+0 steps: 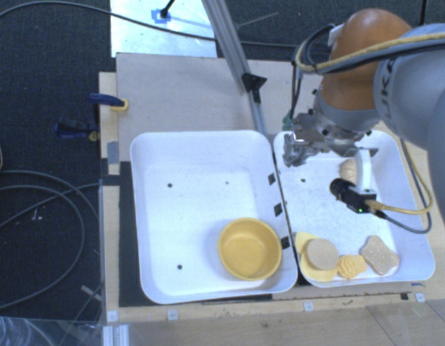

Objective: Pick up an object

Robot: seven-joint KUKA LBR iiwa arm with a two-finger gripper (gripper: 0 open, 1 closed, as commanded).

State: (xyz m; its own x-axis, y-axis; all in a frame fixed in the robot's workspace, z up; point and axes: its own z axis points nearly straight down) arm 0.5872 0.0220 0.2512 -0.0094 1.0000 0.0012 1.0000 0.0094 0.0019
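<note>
My gripper (294, 151) hovers over the back left corner of the right bin (417, 215), close to the divide between the two bins. Nothing shows beneath it but bare bin floor. A beige rounded item (347, 169) lies partly hidden behind the wrist's white bracket, to the gripper's right. Along the bin's front edge lie a round tan disc (322, 254) resting on a yellow piece (304, 241), a ridged yellow item (351, 267) and a bread-like slice (379, 255). A yellow bowl (249, 248) sits upright in the left bin's front right corner.
The left bin (179, 193) lies beside the right one, their rims touching. A slanted metal pole (230, 34) crosses the back of the bench. A black unit (348, 193) with a yellow cable hangs off the wrist. A blue-and-yellow clamp (100, 114) grips the bench's left edge.
</note>
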